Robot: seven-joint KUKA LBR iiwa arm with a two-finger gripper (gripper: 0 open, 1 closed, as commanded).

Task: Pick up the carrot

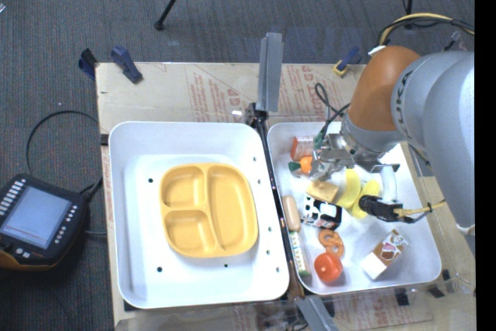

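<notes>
1. Grey arm w/ orange band (381, 93) filled the right side, reaching down into the right bin (422, 260).
2. Gripper (329, 157) sat low at that bin's back left, just beside the carrot (304, 164); couldn't tell whether it was open, closed or grasping anything.
3. Carrot lay by a small red-and-white can (302, 146), orange w/ green end.
4. Nearby: cheese wedge (322, 190), cow-print block (321, 212), pretzel (332, 241), tomato (328, 267), milk carton (385, 253).
5. Left bin (132, 167) held a yellow divided plate (209, 210).
</notes>
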